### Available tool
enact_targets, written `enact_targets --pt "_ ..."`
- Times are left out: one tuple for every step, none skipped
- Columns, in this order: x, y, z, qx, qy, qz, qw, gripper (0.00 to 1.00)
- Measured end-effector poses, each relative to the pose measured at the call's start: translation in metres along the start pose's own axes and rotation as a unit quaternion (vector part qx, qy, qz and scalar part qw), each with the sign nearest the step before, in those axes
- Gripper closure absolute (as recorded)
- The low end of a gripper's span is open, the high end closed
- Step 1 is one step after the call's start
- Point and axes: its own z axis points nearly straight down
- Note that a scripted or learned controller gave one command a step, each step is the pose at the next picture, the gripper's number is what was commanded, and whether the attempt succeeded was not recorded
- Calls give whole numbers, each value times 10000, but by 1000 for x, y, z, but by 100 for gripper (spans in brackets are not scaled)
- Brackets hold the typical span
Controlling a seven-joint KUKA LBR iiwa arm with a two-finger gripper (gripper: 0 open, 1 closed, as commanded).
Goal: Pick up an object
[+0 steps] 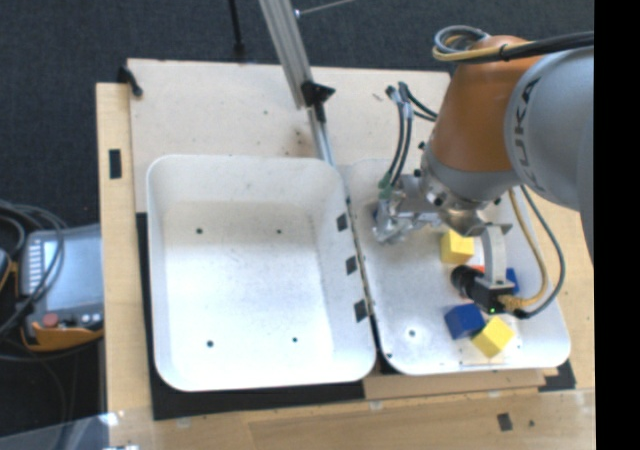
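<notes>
The bench (215, 108) is a pale board on a dark carpet, and on it sit two white bins side by side. The left bin (250, 273) is the bigger-looking one from here, speckled and bare-floored. The right bin (415, 278) is partly covered by the arm (520, 113), which comes in from the right, grey with its orange band, and hangs over the bin's upper half. A slanted metal rail (285, 33) runs from the top down to the gap between the bins. Off the bench on the left lies a grey pendant (55, 283) with cables.

Below the wrist, the gripper (400, 221) sits low over the right bin, near its left wall; whether it is apart or together I cannot tell.

In that bin, toward its right side, a yellow block (458, 246) lies just beside the gripper's hardware. Nearer the front edge, a blue block (464, 320) touches a second yellow cube (493, 337).
</notes>
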Motion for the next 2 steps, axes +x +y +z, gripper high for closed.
enact_targets --pt "51 -6 -1 14 0 -2 10000 100" --pt "103 -21 6 12 -6 2 10000 100"
